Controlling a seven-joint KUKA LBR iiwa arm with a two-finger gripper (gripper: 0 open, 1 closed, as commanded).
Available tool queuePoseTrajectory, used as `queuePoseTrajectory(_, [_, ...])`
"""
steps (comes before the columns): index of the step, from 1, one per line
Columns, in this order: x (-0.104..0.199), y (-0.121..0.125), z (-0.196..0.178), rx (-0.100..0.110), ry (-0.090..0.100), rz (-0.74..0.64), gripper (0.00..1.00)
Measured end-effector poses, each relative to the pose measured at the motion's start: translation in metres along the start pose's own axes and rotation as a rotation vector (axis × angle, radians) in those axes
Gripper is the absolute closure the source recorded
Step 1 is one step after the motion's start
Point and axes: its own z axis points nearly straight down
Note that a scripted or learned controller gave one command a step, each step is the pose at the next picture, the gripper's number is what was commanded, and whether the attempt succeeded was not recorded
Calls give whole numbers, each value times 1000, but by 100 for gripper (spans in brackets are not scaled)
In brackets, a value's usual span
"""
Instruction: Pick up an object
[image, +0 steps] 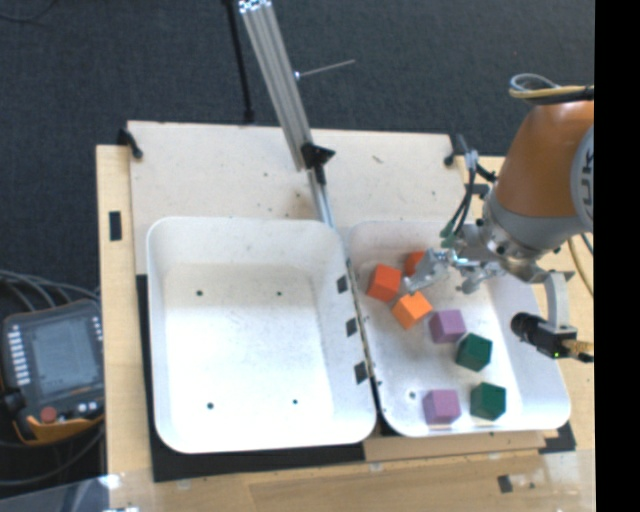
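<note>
Camera view has our gripper (428, 272) low in the right bin (545, 395) by the orange blocks (384, 283); honestly we can't tell its grip.

The setting is a robotics laboratory or test cell. Indicators: a plywood bench (250, 170) on dark carpet, two shallow white bins (250, 330) mounted side by side, an aluminium mast (280, 85) rising from the bench, an industrial arm (545, 170), and a teach pendant (55, 360) with cables at the left.
</note>
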Motion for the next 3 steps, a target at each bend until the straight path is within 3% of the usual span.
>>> queuePoseTrajectory(1, [0,1,-3,-6,-1,2,0])
queuePoseTrajectory(3, [-5,-4,103,0,-2,3,0])
